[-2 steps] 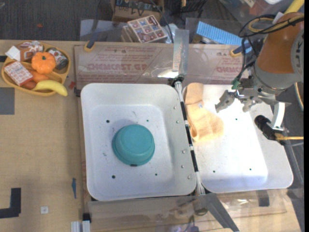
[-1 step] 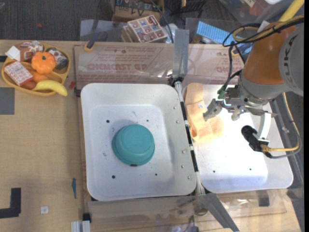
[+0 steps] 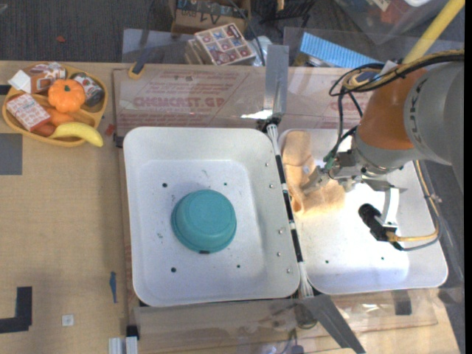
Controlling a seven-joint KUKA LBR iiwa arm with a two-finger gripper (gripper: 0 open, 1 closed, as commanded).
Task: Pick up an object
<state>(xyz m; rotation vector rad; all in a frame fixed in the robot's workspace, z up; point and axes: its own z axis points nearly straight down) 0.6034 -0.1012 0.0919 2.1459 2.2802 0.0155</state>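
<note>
A teal bowl [image 3: 205,220] lies upside down in the middle of the left bin [image 3: 147,153]. A pale tan object [image 3: 296,155] rests against the left wall of the right bin [image 3: 413,271], near its far corner. My gripper [image 3: 317,180] is low in the right bin, right beside the tan object's near end and seemingly touching it. The grey arm with its orange band [image 3: 391,116] comes in from the right and hides part of the bin floor behind the gripper.
A black cable end [image 3: 375,223] hangs off the wrist over the right bin floor. A yellow dish of toy food [image 3: 53,106] sits on the bench at far left. Cardboard [image 3: 192,98] and clutter lie behind the bins.
</note>
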